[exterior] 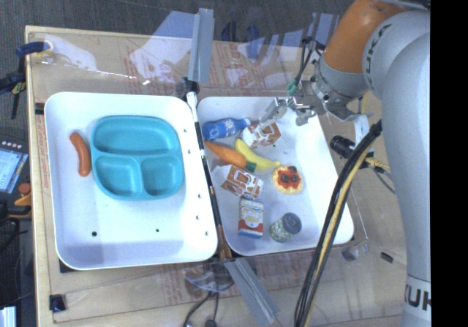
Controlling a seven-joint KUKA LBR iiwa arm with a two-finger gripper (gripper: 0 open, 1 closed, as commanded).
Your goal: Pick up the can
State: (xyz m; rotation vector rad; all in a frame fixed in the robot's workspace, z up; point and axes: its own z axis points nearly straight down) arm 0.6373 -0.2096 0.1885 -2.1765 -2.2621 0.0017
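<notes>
the can point(286, 227) lies on its side near the front edge of the right bin point(330, 172), its dark lid end facing up toward me, just beside a small red and white carton point(251, 217). my gripper point(281, 109) hangs at the far end of that same bin, over a brown and white packet point(266, 134), well apart from the can. from here i read the fingers as spread a little with nothing between them, though they are small in the view and i wouldn't swear to how wide.

so i judge i'm at the approach step; the grasp hasn't begun. between gripper and can sit a banana point(255, 155), a carrot point(225, 153), a snack wrapper point(242, 183) and a round red and yellow toy point(288, 180). the next move calls for carrying the wrist toward the near side of the bin, above that clutter, then descending with the fingers straddling the can's narrow body, keeping clear of the carton and the bin wall.
</notes>
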